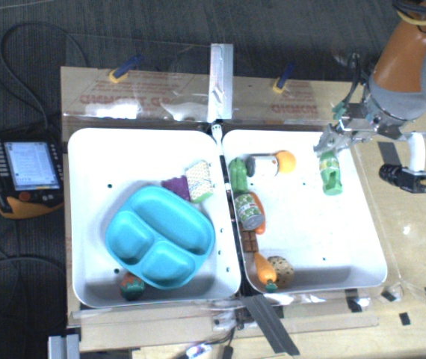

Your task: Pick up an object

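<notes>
On the desk [392,223], L bin [93,275] carries a big blue divided tray [161,235] at centre. R bin [355,253]: jaws [331,145] at 1 o'clock, pinching the top of a green bottle [332,173] which hangs upright just over the bin floor. Small orange ball [285,161] sits toward 11.

A dark grey carpeted floor [19,275] is filling the left side and top of the frame, with black cables [19,43] trailing across its upper left. A pale wooden tabletop [411,238] is occupying the centre and right. An orange-and-black handheld control pendant with a lit screen [22,172] is lying at the left edge.
</notes>
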`<state>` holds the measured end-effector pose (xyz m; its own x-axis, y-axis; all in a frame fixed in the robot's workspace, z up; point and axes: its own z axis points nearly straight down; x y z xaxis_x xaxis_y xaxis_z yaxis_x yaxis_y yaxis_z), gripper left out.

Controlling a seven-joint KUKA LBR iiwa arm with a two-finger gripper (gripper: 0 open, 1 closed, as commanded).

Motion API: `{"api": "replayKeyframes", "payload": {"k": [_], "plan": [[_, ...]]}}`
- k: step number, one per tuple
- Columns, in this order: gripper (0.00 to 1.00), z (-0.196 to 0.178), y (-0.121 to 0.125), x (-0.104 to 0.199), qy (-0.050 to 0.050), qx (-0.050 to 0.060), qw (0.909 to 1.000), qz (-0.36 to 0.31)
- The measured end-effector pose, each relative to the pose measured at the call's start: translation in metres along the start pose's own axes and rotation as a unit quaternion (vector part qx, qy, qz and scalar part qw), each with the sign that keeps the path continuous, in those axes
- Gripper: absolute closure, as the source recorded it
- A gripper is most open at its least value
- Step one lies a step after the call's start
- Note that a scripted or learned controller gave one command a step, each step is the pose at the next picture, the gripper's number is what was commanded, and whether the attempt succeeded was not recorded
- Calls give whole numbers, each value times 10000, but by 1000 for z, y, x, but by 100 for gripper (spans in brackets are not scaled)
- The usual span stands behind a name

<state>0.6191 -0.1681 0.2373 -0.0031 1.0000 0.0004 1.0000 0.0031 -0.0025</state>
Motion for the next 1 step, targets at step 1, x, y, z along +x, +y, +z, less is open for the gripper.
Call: {"api": "replayKeyframes", "payload": {"k": [1], "plan": [[0,94,34,-55,-6,5,9979,650]]}}
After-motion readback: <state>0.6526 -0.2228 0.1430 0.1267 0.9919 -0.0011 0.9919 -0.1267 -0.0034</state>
